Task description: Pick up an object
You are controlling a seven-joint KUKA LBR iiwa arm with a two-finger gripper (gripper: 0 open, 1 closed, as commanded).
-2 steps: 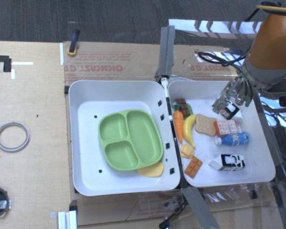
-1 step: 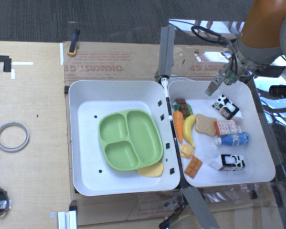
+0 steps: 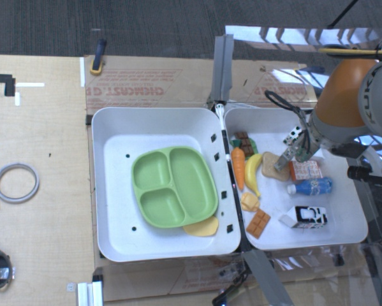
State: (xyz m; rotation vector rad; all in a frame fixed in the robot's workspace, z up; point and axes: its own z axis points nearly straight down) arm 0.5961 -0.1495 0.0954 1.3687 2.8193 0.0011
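The two-finger metal gripper [image 3: 284,162], whose opening I cannot tell, hangs over the tan flat bread-shaped piece [image 3: 273,168]; the curved yellow toy banana [image 3: 252,174] lies just beside it toward the right bin's [image 3: 344,234] inner wall.

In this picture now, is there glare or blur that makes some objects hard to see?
Camera view: lighting is even and the green tray looks sharp. Glare falls on the reflective surface behind the right bin. The gripper is small and slightly soft, so its detail is unclear.

Two white bins [image 3: 108,190], one green plate [image 3: 175,187], one carrot [image 3: 238,167], one banana [image 3: 252,174], one bottle [image 3: 310,187]
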